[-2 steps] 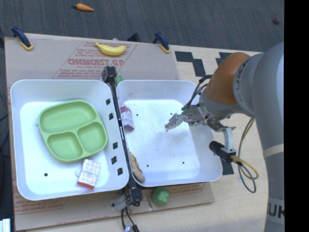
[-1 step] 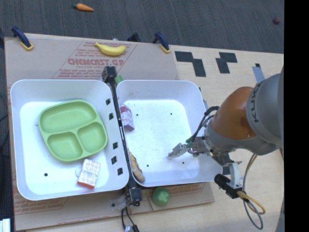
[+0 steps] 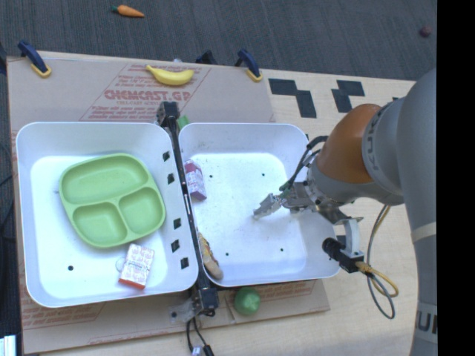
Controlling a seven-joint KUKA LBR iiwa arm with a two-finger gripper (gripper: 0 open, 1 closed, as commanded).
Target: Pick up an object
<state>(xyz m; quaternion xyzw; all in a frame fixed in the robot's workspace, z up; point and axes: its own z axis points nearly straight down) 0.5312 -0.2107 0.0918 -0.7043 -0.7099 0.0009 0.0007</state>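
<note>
1. Gripper [image 3: 261, 210] sits low over the right bin [image 3: 245, 269], mid-floor; can't tell if it's apart or together, nothing visibly held
2. Nearest candidate: small pink packet [image 3: 194, 179] against the right bin's left wall
3. Looks light, soft, crinkly film, likely slippery; pinch across the narrow width, wall side is tight
4. Brownish item [image 3: 208, 259] in the bottom-left corner: too unclear to judge

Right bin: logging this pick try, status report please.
Gripper low over right bin, nothing between fingers. Pink packet and tan item at left wall, untouched. Path clear.
</note>
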